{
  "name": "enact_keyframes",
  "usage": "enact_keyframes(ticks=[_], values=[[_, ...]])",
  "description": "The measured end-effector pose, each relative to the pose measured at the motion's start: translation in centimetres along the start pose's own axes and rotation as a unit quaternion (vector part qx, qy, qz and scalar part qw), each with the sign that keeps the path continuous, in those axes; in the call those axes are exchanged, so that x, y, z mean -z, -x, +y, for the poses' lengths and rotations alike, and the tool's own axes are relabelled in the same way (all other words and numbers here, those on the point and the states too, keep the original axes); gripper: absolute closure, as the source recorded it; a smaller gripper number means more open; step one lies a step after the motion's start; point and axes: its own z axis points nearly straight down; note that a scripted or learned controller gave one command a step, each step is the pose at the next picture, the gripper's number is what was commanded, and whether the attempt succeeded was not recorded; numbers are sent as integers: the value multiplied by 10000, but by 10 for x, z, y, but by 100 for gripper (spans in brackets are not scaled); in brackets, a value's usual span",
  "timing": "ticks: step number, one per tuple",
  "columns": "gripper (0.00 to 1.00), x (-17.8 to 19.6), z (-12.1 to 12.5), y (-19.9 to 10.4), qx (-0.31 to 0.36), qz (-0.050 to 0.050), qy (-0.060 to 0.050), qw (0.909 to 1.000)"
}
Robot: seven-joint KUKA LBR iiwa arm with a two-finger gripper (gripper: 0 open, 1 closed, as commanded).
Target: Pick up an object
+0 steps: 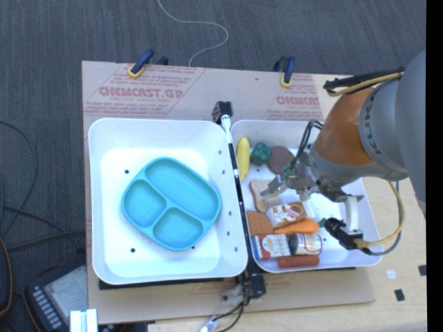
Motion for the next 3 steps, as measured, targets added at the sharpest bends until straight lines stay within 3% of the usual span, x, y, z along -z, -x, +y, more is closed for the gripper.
enact_keyframes(ticks=[1,2,3], values=[[100,9,0,0,2,2,-2,10000],[0,9,0,0,3,2,-3,10000],[100,19,1,-1,8,5,-5,10000]])
